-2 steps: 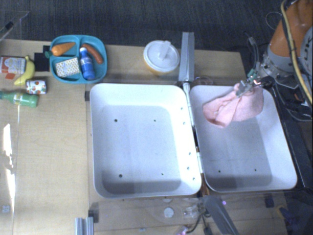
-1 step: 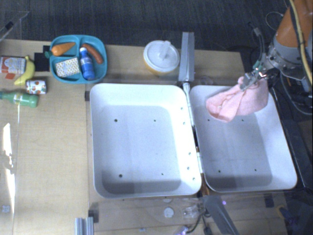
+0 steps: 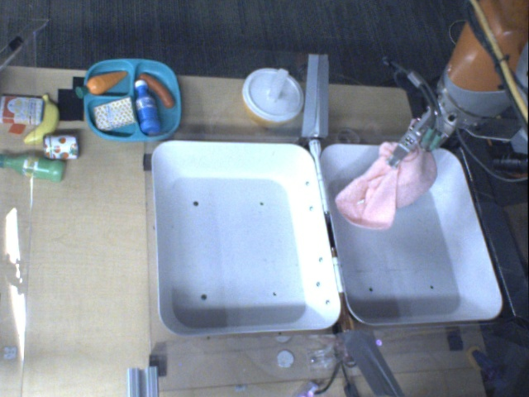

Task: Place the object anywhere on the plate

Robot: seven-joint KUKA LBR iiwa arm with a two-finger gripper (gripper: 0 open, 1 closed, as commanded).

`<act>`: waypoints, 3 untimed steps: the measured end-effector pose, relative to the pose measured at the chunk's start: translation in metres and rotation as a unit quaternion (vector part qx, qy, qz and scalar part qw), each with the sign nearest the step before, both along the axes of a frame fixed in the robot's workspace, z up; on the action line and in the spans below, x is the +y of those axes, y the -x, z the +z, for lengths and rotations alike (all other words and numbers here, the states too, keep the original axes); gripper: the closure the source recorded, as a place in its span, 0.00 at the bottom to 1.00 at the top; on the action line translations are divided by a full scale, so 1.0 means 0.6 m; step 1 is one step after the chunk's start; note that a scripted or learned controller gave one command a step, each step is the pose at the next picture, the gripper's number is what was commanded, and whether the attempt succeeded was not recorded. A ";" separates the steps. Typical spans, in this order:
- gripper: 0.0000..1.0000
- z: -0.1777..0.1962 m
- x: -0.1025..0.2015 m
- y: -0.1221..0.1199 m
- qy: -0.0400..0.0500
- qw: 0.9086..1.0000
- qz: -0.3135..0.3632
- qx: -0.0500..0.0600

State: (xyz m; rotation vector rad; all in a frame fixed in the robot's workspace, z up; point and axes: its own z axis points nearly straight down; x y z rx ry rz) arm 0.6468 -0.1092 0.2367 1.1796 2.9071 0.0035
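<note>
A pink cloth hangs crumpled over the upper left part of the right bin. Its top corner is pulled up toward the right, and my gripper is shut on that corner. Most of the cloth droops down and left, with its lower end touching or just above the bin floor. The blue compartment plate stands on the bench at the far upper left, beyond the left bin. It holds a carrot, a small blue bottle and other toy food.
A white lidded tub stands behind the bins, near the metal divider. Left of the plate lie a banana, a small can, a green bottle and a box. Cables run at the right.
</note>
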 end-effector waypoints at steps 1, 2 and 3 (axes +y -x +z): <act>1.00 -0.018 0.073 0.050 0.000 0.980 0.199 0.001; 1.00 -0.034 0.140 0.095 0.000 0.926 0.377 0.001; 1.00 -0.035 0.206 0.124 0.001 0.926 0.378 0.000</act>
